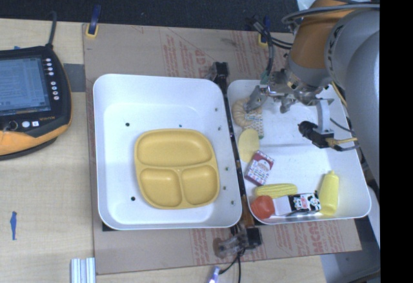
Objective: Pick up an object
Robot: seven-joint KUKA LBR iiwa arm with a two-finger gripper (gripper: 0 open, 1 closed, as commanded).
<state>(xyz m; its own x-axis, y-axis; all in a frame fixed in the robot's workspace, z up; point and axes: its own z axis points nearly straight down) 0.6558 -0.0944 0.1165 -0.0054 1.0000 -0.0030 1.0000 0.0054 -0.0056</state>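
My gripper point(270, 104) hangs over the back left part of the right bin point(352, 165), its two fingers spread apart and nothing between them. Just left of it a tan bread-like piece point(239, 111) lies against the bin wall. In front of that are a pale yellow fruit point(248, 142) and a red packet point(259, 168). Along the front wall lie a yellow corn cob point(276, 190), a red tomato point(261, 208), a black-and-white carton point(302, 203) and a yellow bottle point(328, 192).
The left bin point(116, 114) holds a yellow divided plate point(175, 167). A handheld control pad point(29, 98) rests on the bench at far left. The grey arm with its orange band point(316, 37) and black cables point(317, 133) cover the right bin's back right.
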